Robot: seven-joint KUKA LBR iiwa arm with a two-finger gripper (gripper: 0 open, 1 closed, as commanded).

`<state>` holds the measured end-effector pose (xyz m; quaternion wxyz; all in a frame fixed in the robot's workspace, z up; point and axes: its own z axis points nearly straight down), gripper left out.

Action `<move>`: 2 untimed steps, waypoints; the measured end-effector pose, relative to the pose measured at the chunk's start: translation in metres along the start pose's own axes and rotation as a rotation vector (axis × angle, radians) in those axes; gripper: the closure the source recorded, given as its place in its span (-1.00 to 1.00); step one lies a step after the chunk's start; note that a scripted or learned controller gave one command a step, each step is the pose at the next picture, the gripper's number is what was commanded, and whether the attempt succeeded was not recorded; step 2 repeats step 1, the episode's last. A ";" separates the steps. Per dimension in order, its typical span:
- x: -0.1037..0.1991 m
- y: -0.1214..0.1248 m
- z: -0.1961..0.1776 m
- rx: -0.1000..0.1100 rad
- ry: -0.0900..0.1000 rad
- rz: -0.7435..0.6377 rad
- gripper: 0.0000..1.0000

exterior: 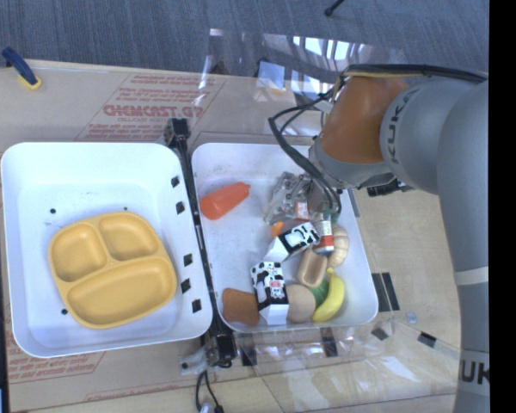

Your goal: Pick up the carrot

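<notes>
The carrot (pixel 224 200) is an orange, stubby wedge lying flat in the right bin (pixel 241 166), close to its left wall. My gripper (pixel 291 198) hangs over the same bin's middle, a short way to the right of the carrot and apart from it. The grey arm with its orange band (pixel 357 123) reaches in from the upper right and hides the bin's far right corner.
A pile of toy food fills the right bin's near right part: two cow-patterned cartons (pixel 297 237) (pixel 269 286), a banana (pixel 331 298), a brown piece (pixel 239 306) and a small orange bit (pixel 278 227). The left bin (pixel 34 170) holds a yellow divided plate (pixel 112 269).
</notes>
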<state>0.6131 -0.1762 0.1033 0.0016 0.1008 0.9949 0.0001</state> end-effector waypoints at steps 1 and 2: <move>0.023 0.046 -0.058 -0.001 -0.003 0.359 1.00; 0.023 0.046 -0.058 -0.001 -0.003 0.359 1.00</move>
